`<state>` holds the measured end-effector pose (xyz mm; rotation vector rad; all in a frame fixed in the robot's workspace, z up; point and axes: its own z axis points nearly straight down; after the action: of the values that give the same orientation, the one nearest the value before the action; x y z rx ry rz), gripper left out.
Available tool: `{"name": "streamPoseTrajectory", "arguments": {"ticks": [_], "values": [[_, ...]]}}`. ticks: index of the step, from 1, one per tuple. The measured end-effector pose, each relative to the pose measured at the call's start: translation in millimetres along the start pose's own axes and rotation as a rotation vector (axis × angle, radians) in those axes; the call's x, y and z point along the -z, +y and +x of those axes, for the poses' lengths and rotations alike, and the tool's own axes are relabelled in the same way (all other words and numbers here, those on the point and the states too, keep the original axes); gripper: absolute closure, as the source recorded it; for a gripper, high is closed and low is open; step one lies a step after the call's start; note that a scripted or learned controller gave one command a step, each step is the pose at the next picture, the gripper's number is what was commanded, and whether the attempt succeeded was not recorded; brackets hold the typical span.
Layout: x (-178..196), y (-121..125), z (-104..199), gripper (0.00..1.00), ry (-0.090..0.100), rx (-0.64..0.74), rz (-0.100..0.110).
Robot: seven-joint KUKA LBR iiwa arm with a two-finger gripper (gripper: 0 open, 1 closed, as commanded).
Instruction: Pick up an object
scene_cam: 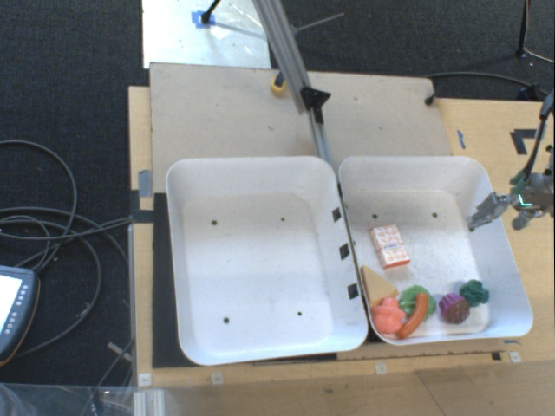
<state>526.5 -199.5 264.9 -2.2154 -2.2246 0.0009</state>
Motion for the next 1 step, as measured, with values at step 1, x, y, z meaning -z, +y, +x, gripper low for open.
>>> {"name": "streamPoseTrajectory", "arguments": {"ticks": [1], "values": [[1.7, 0.7, 0.1, 0.00, -0.001, 0.000, -0.004]]}}
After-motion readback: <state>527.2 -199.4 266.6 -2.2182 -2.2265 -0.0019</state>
